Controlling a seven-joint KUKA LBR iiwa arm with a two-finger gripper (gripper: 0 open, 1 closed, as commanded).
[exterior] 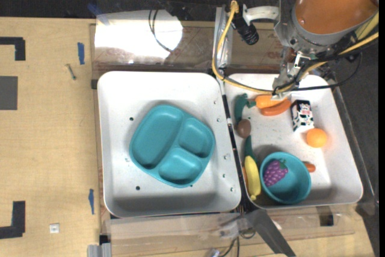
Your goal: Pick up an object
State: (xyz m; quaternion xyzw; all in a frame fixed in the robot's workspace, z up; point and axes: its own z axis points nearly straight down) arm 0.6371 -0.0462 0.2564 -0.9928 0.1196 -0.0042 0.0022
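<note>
My gripper (282, 91) hangs low over the back of the right bin (343, 129), below the arm's big orange band. Its tip sits just above the far end of an orange carrot-shaped toy (272, 106), and I cannot see whether they touch. To the right of the carrot stands a small white carton (302, 115) with an orange fruit (316, 138) in front of it. A teal bowl (293, 188) at the bin's front holds purple grapes (275, 171).
A yellow banana (252, 176), a brown round piece (243, 127) and a green piece (240, 106) lie along the right bin's left wall. The left bin (114, 99) holds a teal divided plate (172, 144). Cables and a black fitting (246, 33) hang behind the bins.
</note>
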